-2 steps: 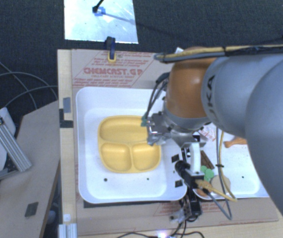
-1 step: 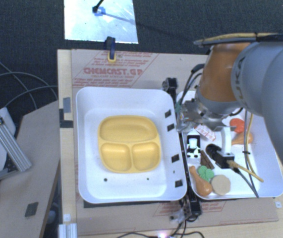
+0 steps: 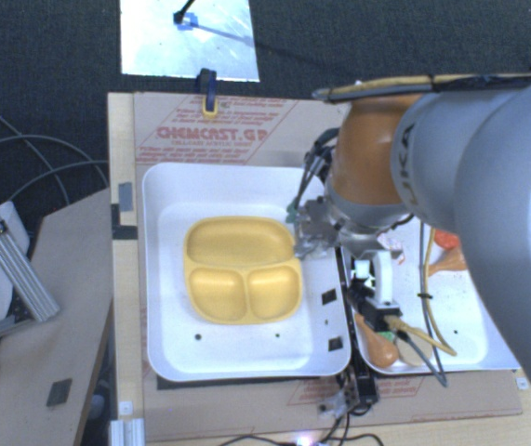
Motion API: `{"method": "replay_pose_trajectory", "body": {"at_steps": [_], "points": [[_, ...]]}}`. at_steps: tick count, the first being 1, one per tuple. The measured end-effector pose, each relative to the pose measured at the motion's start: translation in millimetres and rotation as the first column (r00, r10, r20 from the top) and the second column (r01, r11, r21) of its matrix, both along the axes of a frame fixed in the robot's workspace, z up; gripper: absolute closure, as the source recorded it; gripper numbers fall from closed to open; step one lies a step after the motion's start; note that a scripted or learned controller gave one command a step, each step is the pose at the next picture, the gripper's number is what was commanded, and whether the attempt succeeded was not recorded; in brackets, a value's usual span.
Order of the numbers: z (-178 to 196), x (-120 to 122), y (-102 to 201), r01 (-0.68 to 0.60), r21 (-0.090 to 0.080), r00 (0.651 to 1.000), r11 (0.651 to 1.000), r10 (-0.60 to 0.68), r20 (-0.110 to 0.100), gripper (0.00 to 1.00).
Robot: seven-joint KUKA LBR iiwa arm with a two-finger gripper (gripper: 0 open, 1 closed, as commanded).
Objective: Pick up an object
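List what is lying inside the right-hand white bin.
In the right bin: an orange carrot-like item near its front left corner, thin yellow-green sticks, and another orange piece further back. The arm covers the bin's back part, so anything there is hidden.

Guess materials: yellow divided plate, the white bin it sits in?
Yellow divided plate: likely molded plastic, matte with a soft sheen, rounded compartment edges. Left white bin: looks like thin formed plastic, smooth and slightly glossy, rounded corners; could be coated metal.
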State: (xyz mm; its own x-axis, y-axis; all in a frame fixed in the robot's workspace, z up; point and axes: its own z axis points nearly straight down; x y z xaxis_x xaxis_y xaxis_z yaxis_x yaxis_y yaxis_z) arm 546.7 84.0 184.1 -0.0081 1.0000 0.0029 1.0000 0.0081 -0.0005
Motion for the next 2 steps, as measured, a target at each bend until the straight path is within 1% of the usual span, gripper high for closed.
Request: {"method": "replay_pose_trajectory", "body": {"at_steps": [1, 2], "points": [[11.0, 1.4, -3.4, 0.002, -0.002, 1.0, 1.0, -0.002, 0.003, 1.0], [-56.3, -63.9, 47.1, 0.001, -0.001, 1.0, 1.0, -0.001, -0.009, 1.0]]}}
